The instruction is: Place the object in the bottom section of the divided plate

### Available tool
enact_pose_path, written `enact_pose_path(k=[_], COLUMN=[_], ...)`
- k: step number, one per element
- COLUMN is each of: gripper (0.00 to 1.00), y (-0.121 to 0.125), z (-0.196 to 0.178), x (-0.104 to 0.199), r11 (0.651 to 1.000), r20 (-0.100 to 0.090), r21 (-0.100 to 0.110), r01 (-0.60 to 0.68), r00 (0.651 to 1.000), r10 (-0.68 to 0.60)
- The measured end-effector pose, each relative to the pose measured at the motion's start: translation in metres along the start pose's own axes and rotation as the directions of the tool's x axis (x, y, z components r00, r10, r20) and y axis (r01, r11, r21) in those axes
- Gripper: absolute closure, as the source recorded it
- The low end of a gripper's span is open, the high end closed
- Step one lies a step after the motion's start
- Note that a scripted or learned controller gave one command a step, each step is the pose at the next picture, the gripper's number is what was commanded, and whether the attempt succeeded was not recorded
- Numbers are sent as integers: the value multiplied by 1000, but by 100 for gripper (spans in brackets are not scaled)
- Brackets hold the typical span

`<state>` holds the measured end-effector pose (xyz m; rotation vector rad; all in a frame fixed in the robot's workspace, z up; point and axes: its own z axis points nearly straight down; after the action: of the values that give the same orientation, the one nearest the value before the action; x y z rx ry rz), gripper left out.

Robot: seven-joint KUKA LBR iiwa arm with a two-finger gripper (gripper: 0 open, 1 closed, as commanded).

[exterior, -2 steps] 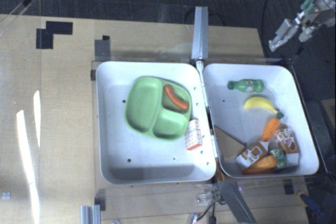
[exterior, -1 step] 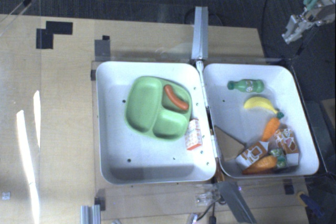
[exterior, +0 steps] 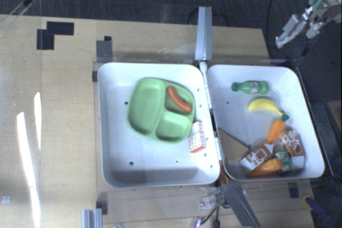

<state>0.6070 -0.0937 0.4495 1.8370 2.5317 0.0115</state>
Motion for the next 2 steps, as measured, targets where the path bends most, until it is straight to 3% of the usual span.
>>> enact_pose_path(k=[1,2], gripper=[0,100], y=[49,51], z=[12,-2], x=[-30,-29], r11=[699,699], r20=[-4,7], r21=[0,-5], r01=[715,716], r00=[699,699], r10=[-715,-715])
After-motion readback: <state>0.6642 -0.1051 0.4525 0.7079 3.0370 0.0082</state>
